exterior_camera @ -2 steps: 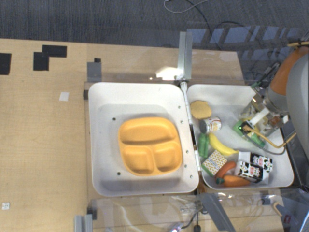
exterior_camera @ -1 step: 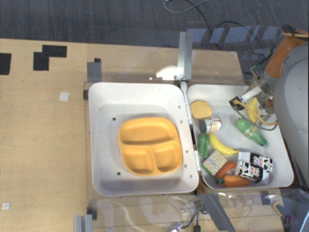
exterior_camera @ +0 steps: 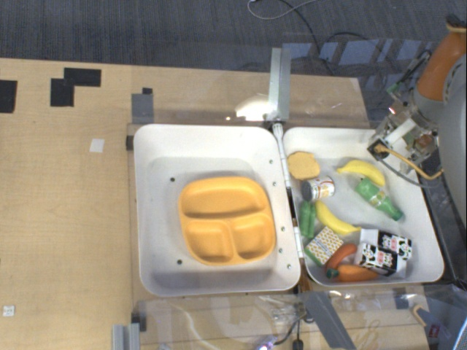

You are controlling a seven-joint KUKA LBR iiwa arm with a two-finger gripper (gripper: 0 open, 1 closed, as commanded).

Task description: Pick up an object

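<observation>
**A:** Jaws?

**B:** Can't tell open or shut. Gripper [exterior_camera: 412, 138] is at the far right corner of the R bin [exterior_camera: 435, 267]. Nothing seen in it, not touching any item.

**A:** Where are the items?

**B:** All in the R bin. Banana [exterior_camera: 360, 170] is nearest the gripper but apart from it. Green bottle [exterior_camera: 379, 200] lies just below the banana, tilted. Cookie [exterior_camera: 303, 165] is far left, w/ a can [exterior_camera: 319, 189] on its side just below. 2nd banana [exterior_camera: 334, 218] is mid-bin, beside a green veg [exterior_camera: 307, 219]. Near edge has a checked pack [exterior_camera: 322, 245], carrot [exterior_camera: 358, 273] and a b/w carton [exterior_camera: 386, 251], packed close.

**A:** L bin?

**B:** L bin [exterior_camera: 157, 195] holds one yellow tray [exterior_camera: 226, 218] w/ 3 compartments, roughly centred.

**A:** Surface, room?

**B:** Wood bench [exterior_camera: 66, 217] w/ black marks far left. Metal post [exterior_camera: 279, 79] stands behind the seam between the bins. Dark carpet [exterior_camera: 146, 13] beyond, cable [exterior_camera: 292, 9] lying on it.

**A:** Arm?

**B:** Arm [exterior_camera: 456, 97] comes in from the right, orange band [exterior_camera: 445, 68] up top, wrist angled down-left toward the bin corner.
</observation>
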